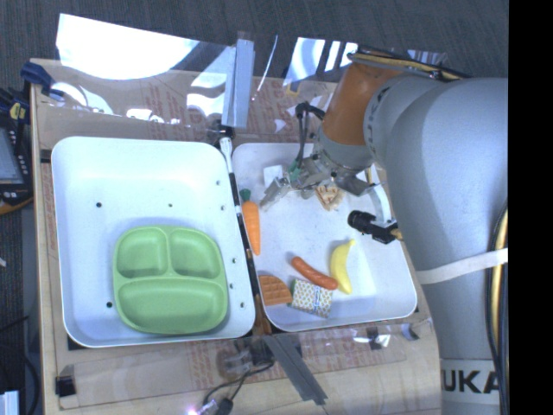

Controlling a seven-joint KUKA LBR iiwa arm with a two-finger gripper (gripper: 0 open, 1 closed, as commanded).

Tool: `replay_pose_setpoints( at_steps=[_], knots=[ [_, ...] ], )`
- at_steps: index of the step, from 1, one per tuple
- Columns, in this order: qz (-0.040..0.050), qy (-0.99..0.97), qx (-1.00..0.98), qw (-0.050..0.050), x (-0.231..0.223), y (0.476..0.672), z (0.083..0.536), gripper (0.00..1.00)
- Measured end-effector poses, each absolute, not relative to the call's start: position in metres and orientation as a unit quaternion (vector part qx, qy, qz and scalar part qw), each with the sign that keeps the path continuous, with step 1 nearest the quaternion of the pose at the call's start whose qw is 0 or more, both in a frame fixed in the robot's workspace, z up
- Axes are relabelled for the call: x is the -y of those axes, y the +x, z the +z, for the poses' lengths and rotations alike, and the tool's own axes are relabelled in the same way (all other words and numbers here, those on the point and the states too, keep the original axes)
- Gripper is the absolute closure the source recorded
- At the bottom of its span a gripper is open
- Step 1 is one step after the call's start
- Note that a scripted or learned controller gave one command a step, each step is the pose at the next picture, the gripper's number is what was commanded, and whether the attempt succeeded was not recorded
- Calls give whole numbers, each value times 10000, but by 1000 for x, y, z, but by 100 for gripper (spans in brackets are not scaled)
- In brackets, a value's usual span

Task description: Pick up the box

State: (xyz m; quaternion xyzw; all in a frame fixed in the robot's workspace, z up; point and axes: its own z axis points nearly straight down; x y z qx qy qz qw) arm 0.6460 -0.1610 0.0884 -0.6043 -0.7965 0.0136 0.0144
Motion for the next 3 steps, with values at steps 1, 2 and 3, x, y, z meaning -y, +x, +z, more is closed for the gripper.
replay_pose_setpoints(
  at_steps=[1,2,3],
  knots=[
    [191,-6023,7980,65,141,646,91,0],
    [187,-6178,7861,58,140,646,92,0],
    [191,-6057,7954,67,141,646,91,0]
  ],
)
